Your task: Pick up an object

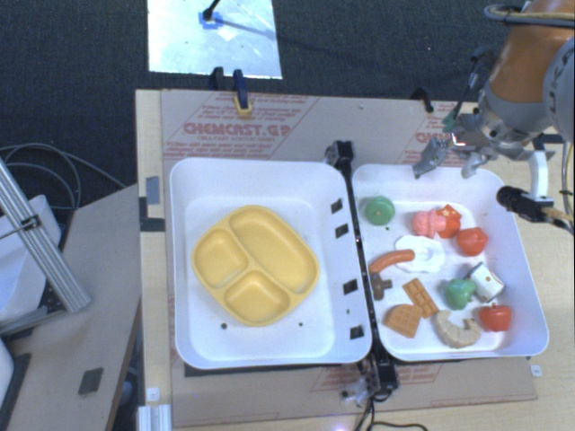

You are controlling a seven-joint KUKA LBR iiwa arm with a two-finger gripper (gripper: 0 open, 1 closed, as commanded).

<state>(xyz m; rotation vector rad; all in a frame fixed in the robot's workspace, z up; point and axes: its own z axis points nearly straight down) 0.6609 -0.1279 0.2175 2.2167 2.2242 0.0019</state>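
Observation:
My gripper [453, 158] hangs over the far edge of the right bin [530, 303], open, with nothing between its two fingers [429, 160]. Below it in that bin lie several toy foods: a green ball [378, 210], a pink-and-orange piece [437, 222], a red tomato [472, 241], a sausage [392, 260] next to a white fried egg [424, 251], a waffle [419, 296], a green pepper [459, 292], a white block [488, 283], a tan piece [458, 329] and a red piece [495, 316].
The left bin [189, 330] holds a yellow divided plate [255, 264]. A black hinge strip [355, 241] runs between the bins. A shiny sheet [214, 25] lies beyond the bench. A metal frame [36, 241] stands at the left.

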